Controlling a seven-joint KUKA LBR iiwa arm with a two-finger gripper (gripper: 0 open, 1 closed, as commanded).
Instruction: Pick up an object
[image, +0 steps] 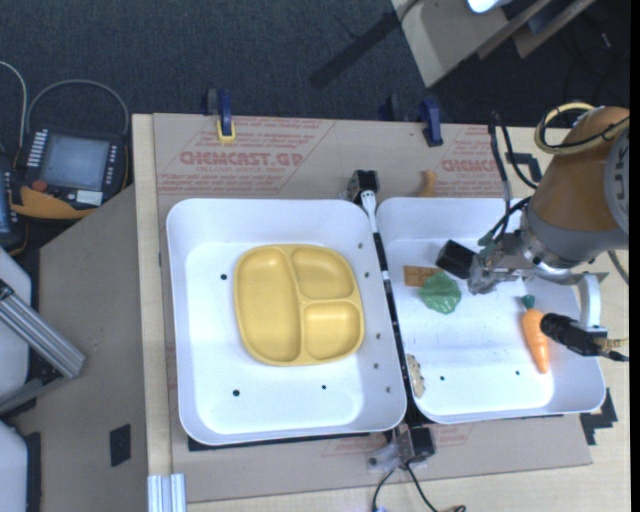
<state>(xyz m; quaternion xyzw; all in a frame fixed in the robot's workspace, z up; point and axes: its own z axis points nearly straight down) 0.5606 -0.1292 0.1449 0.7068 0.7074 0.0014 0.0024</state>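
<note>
Brown board (300, 150), clamped at its far edge, covers the bench and carries two shallow white bins side by side. The left bin (200, 380) holds a yellow divided plate (298, 303) and lies well apart from the gripper. The right bin (480, 370) holds the loose objects, and it sits on the side from which the arm enters, so these are presumably the easier ones to reach.

The gripper (482, 278) hangs low over the far half of the right bin. Whether it is open or closed cannot be told from this view, and nothing can be seen held in it.

The green leafy piece (440, 294) lies just beside the gripper, on the side away from the arm and slightly nearer the camera. It is judged the likeliest target because it is the closest object. Whether the two touch cannot be told.

A small orange-brown block (420, 274) lies just beyond the green piece, farther from the gripper. A toy carrot (537, 342) lies on the arm's side of the gripper, nearer the camera. A small brown scrap (415, 378) rests by the bin's inner wall, well apart from the gripper.

The pick is judged not yet made, since every object rests on the bin floor.
</note>
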